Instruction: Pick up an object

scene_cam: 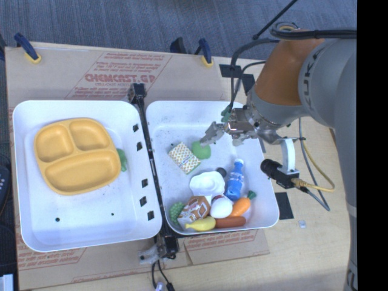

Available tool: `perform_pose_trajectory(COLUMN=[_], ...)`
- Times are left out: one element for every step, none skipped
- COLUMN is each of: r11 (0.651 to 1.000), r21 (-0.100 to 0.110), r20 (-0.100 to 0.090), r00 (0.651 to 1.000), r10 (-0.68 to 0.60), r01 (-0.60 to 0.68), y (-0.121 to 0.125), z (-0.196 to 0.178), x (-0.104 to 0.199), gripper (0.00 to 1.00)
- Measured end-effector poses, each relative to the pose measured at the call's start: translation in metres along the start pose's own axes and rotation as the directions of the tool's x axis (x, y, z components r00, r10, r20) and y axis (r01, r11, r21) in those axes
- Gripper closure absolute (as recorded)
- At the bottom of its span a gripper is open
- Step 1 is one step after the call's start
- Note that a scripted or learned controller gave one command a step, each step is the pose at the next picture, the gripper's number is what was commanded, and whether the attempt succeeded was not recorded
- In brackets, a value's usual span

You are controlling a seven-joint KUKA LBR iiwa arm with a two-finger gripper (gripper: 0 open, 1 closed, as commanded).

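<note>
My gripper (224,139) hangs over the back half of the right bin (173,115), fingers spread open and nothing between them. Its left finger (210,135) ends just above a small green toy (202,151). Next to that toy lies a checkered block (183,157). Toward the bin's front sit a white cup-like piece (207,182), a blue bottle (235,179), a carrot (240,207), a white egg (221,208), a banana (201,225), a red sausage (230,222) and a snack packet (195,208).
The left bin (85,226) holds a yellow divided plate (77,154) with a green item (123,160) at its right edge. The arm's grey body and orange band (285,71) hang over the right bin's far right corner. Clamps hold the cardboard at the back.
</note>
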State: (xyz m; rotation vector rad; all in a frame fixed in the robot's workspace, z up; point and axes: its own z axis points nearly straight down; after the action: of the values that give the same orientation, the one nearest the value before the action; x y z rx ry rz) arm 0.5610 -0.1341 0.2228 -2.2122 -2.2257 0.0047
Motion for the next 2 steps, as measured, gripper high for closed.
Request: perform_pose_trajectory(r11=[0.989, 0.973], r21=[0.001, 0.001], r20=[-0.001, -0.001], r00=[0.989, 0.973], r10=[-0.149, -0.232], r01=[0.149, 0.232], y=[0.018, 0.022], z=[0.105, 0.131], x=[0.034, 0.038], gripper=[0.00, 0.00])
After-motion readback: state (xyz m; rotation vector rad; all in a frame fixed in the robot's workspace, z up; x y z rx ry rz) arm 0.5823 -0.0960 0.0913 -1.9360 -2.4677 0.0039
